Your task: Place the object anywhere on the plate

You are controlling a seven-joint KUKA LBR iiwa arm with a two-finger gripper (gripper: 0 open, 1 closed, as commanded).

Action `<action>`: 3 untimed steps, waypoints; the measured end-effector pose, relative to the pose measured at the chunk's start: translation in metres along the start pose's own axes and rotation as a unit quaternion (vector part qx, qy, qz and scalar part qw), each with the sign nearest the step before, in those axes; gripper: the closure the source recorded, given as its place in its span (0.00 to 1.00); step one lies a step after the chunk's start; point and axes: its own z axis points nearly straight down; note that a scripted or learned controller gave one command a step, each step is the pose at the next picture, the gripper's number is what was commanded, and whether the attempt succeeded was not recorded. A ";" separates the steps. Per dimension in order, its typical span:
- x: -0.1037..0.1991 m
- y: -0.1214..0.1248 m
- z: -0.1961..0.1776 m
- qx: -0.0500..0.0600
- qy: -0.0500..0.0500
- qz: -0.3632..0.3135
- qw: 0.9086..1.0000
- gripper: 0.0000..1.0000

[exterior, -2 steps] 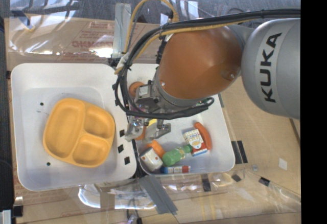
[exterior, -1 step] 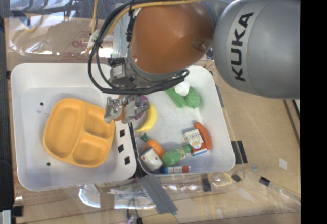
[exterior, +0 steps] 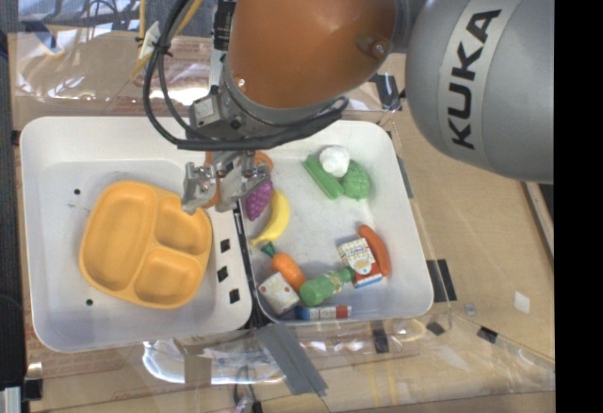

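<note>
**Gripper over the bin divider, object not yet on plate**

Your gripper (exterior: 224, 183) hangs at frame centre, above the wall between the two white bins (exterior: 57, 133). Something orange sits between its fingers, which look pinched on it; what it is, you cannot tell. The yellow plate (exterior: 141, 246) lies lower left, just beside the gripper. Carry left and slightly down-frame, clear the divider, centre over a compartment, lower before releasing. Purple toy (exterior: 259, 201) and banana (exterior: 273, 218) stay right of the gripper.
</note>
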 end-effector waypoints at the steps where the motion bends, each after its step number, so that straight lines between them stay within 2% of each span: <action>1: -0.048 0.024 0.170 -0.009 0.002 0.038 0.999 1.00; 2: -0.050 0.042 0.110 -0.002 -0.001 -0.260 0.966 1.00; 3: -0.075 0.005 0.241 0.007 -0.001 -0.229 0.973 1.00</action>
